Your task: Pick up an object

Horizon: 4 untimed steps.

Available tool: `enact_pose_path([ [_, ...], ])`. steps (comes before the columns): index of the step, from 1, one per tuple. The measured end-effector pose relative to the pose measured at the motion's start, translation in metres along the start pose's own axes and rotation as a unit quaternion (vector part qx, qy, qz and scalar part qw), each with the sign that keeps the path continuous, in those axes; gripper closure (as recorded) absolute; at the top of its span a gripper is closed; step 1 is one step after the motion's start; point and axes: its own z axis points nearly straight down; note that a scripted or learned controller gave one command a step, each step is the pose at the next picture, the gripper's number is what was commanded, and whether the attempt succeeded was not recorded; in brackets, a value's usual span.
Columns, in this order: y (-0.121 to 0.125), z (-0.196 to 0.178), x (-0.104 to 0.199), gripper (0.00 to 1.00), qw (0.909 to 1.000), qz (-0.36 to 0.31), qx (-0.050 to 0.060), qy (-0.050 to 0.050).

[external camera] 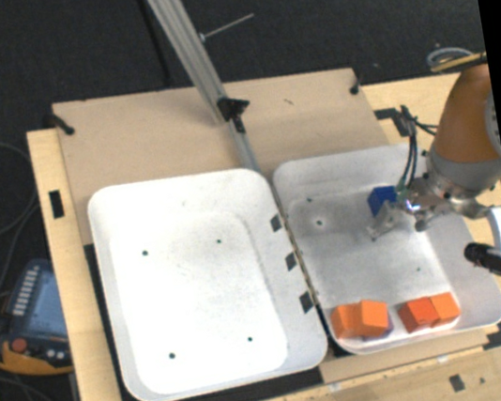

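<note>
A small blue block (382,197) lies in the right bin (324,182), near its upper right part. My gripper (398,218) hangs low over the bin floor, right beside the blue block and just in front of it. Whether the block is touched or held cannot be made out. Two orange blocks sit along the bin's front wall, one (361,318) at the centre and one (429,311) further right. The arm's orange band (464,126) comes in from the right edge.
The left bin (188,281) stands next to the right one. A slanted metal rail (200,70) rises behind the bins. A hand-held pendant (32,317) and cables lie left of the bench.
</note>
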Motion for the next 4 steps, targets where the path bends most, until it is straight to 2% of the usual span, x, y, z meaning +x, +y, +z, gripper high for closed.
enact_pose_path([
  [1, 0.060, 0.021, 0.027, 0.00, 1.0000, -0.006, -0.008, 0.000],
  [2, 0.058, 0.010, 0.024, 1.00, 1.0000, -0.005, -0.007, 0.000],
  [3, 0.058, 0.010, 0.024, 0.00, 1.0000, -0.005, -0.006, 0.000],
  [4, 0.099, 0.021, 0.057, 0.00, 1.0000, -0.006, -0.006, 0.001],
])
